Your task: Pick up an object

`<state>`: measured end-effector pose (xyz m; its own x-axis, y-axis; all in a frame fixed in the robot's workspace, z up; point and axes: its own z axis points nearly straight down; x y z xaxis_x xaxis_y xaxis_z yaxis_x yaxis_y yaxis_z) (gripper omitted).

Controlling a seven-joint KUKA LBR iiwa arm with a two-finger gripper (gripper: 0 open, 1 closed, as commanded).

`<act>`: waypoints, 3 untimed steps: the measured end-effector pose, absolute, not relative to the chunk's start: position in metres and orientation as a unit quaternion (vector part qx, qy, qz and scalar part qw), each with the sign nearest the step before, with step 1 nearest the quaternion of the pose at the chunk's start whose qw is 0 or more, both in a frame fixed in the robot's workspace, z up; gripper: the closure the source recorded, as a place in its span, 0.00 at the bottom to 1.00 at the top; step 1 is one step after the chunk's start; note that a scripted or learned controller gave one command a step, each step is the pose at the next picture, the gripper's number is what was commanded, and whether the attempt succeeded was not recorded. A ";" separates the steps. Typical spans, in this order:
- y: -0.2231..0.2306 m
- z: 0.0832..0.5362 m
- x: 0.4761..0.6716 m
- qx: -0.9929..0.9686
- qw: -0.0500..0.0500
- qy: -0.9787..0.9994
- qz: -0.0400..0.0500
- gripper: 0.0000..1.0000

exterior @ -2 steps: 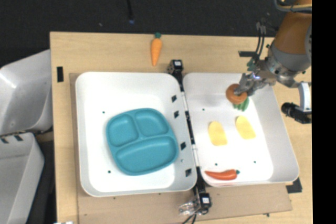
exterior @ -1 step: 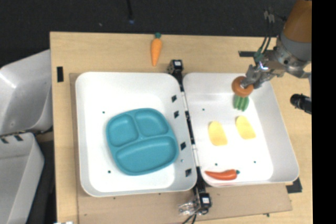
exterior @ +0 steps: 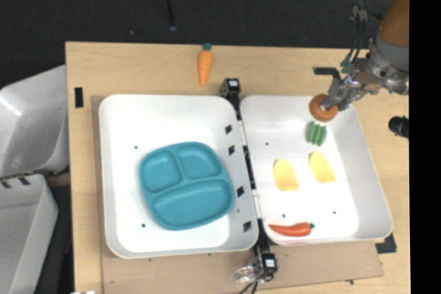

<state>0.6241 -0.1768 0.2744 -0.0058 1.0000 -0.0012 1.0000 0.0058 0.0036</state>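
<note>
Seemingly poised over its target, the grey two-finger gripper (exterior: 335, 101) of the KUKA arm hangs at the far edge of the right-hand shallow white bin (exterior: 368, 179), directly above a small round orange-brown toy piece (exterior: 321, 109) that looks like a plastic doughnut or slice. Whether the jaws are spread or pressed together cannot be told from this slanted view, and nothing shows the disc pinched between them.

The disc lies near the bin's far rim, just beyond a short green plastic vegetable (exterior: 317, 133), with two soft-looking yellow wedges (exterior: 286, 175) nearer the middle and a red chilli pepper toy (exterior: 291, 229) along the near rim. A blue three-compartment plastic plate (exterior: 186, 184) sits in the left-hand white bin (exterior: 110, 169), and an orange toy carrot (exterior: 204, 65) rests on the wooden bench (exterior: 83, 65) outside both bins.

Judging by its look, the disc is light, stiff and smooth, so it may skid under a glancing touch; a pinch across its width, jaws closing on opposite edges, seems the surest hold. Being round and lying flat, it has no clear long axis and points no particular way, so approach angle matters little, though the bin wall close behind it leaves little room on that side.
</note>
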 end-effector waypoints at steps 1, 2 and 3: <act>-0.133 0.272 0.610 0.705 0.000 0.709 0.000 1.00; -0.081 0.272 0.613 0.705 0.000 0.709 0.000 1.00; -0.032 0.255 0.604 0.705 -0.001 0.709 0.000 1.00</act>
<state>0.6041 -0.0324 0.2549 -0.0057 1.0000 0.0006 1.0000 0.0057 -0.0010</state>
